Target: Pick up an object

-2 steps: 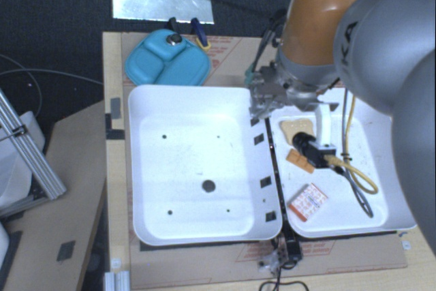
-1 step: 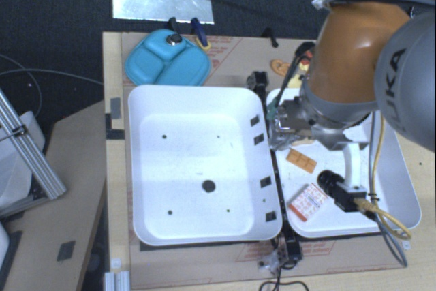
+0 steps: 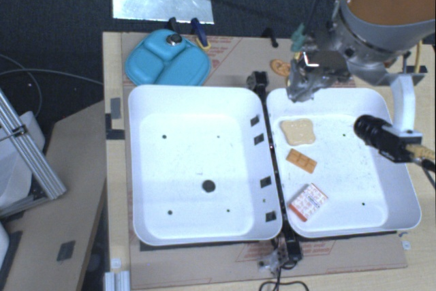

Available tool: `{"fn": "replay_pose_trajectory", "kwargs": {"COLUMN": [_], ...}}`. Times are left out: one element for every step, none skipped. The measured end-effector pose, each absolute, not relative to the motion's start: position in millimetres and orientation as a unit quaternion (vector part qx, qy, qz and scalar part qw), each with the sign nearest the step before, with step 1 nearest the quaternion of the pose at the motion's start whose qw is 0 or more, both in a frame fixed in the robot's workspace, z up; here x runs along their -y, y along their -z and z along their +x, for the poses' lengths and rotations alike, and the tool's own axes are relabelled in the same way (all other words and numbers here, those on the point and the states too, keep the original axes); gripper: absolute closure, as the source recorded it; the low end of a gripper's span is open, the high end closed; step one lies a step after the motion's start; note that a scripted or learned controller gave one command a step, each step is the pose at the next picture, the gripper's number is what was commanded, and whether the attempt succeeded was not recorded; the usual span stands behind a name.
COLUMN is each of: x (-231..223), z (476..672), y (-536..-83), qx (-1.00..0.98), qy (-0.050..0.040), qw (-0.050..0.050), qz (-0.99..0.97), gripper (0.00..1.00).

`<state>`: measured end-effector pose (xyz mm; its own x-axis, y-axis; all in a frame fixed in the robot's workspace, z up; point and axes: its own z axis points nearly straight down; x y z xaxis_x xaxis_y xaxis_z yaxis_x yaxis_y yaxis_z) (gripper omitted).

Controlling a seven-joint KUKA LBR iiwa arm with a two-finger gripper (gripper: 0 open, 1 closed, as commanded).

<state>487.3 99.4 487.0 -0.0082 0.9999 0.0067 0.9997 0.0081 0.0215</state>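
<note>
Camera view from above comes first, as it is the one I work from. Reaching is the step in hand, I think. The end effector (image 3: 302,86) hangs over the far left corner of the right bin (image 3: 349,168), and nothing is picked up yet.

Just in front of it, nearer the camera, lies a pale bread slice (image 3: 298,131). A little further on from the end effector sits a brown cracker (image 3: 301,160). Further still is a small red and white packet (image 3: 308,202). All three lie flat on the bin floor, apart from each other. The bread slice is the closest, so I would take it as the object to pick.

For the next move, I judge the arm must come a bit toward the camera, get right over the slice, and go down. The slice is thin and flat, so a grab could slip off it.

I cannot tell if the end effector is open or closed; from here it is a dark, blurry lump. I see nothing held in it, and it seems to touch nothing.
</note>
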Motion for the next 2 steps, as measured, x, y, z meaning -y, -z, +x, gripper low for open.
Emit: {"fn": "replay_pose_trajectory", "kwargs": {"x": [-108.8, -108.3], "z": [486.4, 487.5], "y": [-424.2, -438.3], "qx": [-0.708, -0.711], "qy": [0.0010, -0.0025], "qw": [-0.001, 0.002], "qz": [0.706, 0.703], "gripper": [1.00, 1.00]}}
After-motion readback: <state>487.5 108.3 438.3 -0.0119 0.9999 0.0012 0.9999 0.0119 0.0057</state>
